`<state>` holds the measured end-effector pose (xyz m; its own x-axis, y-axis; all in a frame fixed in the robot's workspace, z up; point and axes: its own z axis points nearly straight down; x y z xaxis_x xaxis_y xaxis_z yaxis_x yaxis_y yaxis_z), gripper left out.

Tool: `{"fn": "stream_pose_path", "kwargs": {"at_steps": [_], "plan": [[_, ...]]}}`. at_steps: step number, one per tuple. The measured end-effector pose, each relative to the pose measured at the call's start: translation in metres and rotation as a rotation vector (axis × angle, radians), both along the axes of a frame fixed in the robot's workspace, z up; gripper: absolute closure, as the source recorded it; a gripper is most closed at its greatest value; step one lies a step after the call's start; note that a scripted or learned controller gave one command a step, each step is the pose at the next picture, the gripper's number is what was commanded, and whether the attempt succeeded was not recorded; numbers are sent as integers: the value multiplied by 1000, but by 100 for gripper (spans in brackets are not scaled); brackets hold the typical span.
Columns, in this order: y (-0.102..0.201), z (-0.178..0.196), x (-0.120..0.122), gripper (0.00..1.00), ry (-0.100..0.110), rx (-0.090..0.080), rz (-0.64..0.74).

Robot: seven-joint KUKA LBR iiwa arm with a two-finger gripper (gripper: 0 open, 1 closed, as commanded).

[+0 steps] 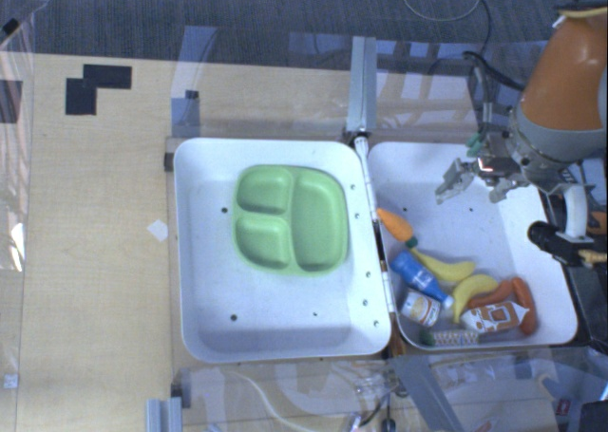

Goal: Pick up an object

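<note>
The gripper (478,179) is hanging over the upper part of the right bin (418,174) with its two fingers spread apart, and nothing is sitting between them or touching them. The objects are lying well below it along the right bin's near side: a carrot (395,225), a blue bottle (418,274), two bananas (462,280), a small can (419,309) and an orange packet (498,311). A green divided tray (291,218) is resting in the left bin (204,269).
</note>
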<state>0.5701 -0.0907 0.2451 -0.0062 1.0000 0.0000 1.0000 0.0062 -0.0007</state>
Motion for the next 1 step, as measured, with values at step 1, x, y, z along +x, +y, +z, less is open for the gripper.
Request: {"fn": "stream_pose_path", "kwargs": {"at_steps": [1], "plan": [[69, 41, -15, 0, -3, 0, -4]]}}
